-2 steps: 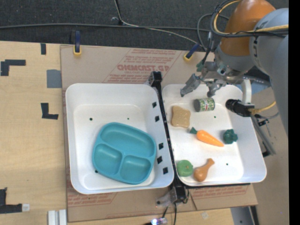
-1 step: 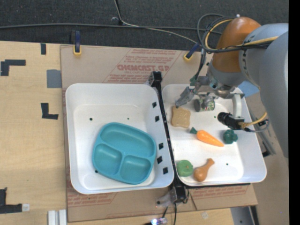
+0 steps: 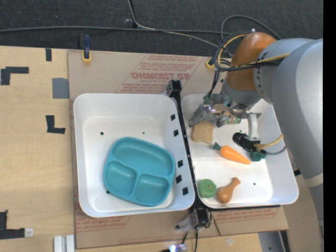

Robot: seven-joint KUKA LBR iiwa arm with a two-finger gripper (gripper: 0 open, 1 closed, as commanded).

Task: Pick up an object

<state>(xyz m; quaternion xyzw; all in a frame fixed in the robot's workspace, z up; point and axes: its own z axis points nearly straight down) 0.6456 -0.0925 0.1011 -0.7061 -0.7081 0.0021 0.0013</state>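
Note:
My gripper (image 3: 214, 121) hangs over the back left part of the right bin (image 3: 281, 193), open, with nothing between its fingers. A tan bread-like piece (image 3: 202, 134) lies just below the left finger (image 3: 198, 115), against the bin's left wall. An orange carrot (image 3: 234, 154) with a green top lies to the right of it, near the bin's middle. Near the front wall sit a green round fruit (image 3: 206, 188) and a brown drumstick-shaped piece (image 3: 227, 190), side by side.
The left bin (image 3: 86, 114) holds a blue divided plate (image 3: 138, 171) toward its front. A black-clipped divider (image 3: 181, 140) separates the two bins. The arm's grey body covers the right bin's back right corner.

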